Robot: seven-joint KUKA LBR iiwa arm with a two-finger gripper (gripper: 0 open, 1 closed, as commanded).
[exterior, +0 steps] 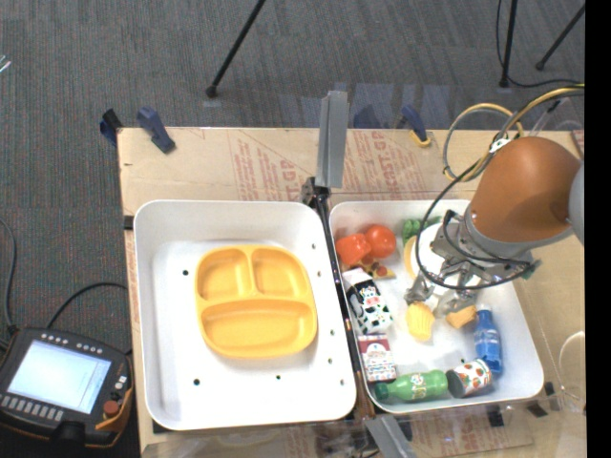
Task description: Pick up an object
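Far to my left the yellow divided tray point(256, 301) lies alone in the left bin point(153, 256); just left of my jaws stands the small cow-print carton point(368, 305). My gripper point(441, 299) hangs low in the right bin point(528, 351), jaws spread, not grasping; the yellow corn-like piece point(419, 322) lies just beside and slightly left below them, long axis roughly upright in view. To my right lies the blue bottle point(486, 342).
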